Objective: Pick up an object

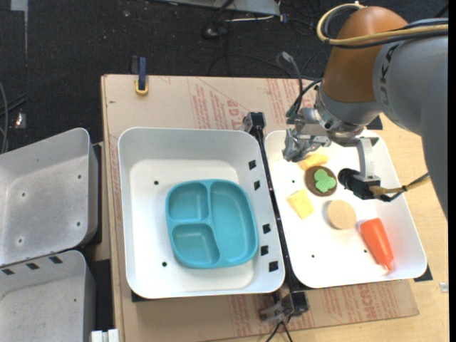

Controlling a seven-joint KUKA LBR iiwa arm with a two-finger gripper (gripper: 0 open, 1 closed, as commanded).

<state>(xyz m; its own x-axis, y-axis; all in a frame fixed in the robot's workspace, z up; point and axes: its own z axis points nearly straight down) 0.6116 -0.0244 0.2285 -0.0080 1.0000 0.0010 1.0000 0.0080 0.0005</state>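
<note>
My gripper (298, 150) hangs over the far left part of the right bin (410, 262). Just to its right and nearer me lies a small yellow-orange piece (314, 162), partly covered by the gripper. Below that sits a brown bowl-shaped item with a green lump in it (322, 181). A yellow block (301, 204), a tan round piece (341, 214) and an orange bottle-shaped object (377, 241) lie further toward the front of the same bin. I see nothing held in the gripper.
The left bin (135, 162) holds a teal divided plate (211, 223). A black divider (269, 205) runs between the bins. Grey trays (43, 184) lie off the bench at the left. A yellow clamp (142, 84) sits at the bench's far edge.
</note>
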